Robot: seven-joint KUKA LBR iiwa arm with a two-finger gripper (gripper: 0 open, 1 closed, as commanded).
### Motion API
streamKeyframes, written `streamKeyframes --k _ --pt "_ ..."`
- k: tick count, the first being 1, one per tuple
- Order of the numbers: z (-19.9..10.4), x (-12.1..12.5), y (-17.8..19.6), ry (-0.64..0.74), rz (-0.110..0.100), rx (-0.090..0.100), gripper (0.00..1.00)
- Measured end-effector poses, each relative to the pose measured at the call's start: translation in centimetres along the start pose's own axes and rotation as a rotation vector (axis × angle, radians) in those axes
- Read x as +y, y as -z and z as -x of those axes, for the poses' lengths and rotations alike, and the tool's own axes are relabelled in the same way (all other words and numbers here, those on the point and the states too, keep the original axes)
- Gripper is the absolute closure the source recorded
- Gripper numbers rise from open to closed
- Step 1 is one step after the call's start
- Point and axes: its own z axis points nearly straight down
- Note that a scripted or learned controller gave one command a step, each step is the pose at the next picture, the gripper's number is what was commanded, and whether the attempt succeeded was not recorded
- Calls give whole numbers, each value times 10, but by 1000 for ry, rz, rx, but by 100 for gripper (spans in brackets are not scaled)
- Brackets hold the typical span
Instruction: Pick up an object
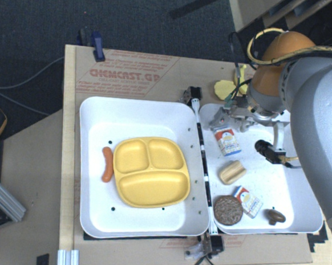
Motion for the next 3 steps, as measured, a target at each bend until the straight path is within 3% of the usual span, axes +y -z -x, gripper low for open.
streamKeyframes --k 1,2,3 --pt "3 -4 -2 -3 -9 1 0" --pt "3 -3 9 -3 -6 -1 100" --pt "-57 -46 105 1 -5 5 100"
